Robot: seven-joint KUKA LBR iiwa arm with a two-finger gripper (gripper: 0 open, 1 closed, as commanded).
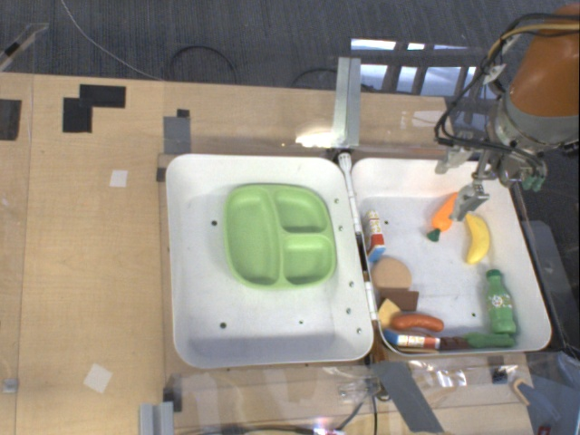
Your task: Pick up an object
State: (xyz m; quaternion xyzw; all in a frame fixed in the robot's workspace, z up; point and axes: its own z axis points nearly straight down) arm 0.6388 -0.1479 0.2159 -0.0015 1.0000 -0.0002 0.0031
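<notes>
The right bin (pixel 426 175) holds the loose objects. An orange carrot (pixel 441 216) lies at its upper middle, with a yellow banana (pixel 478 239) just to its right. My gripper (pixel 468 199) hangs over the gap between the carrot and the banana, close above them. Nothing shows in its grasp. A green bottle (pixel 498 304) lies near the right wall. A white and red tube (pixel 373 231) rests along the left wall.
The left bin (pixel 195 324) carries a green divided plate (pixel 276 236). In the right bin's front left corner crowd a round brown cookie (pixel 391 273), a brown block (pixel 405 299), a red sausage (pixel 417 323) and a marker (pixel 412 340). A metal post (pixel 348 102) stands behind the bins.
</notes>
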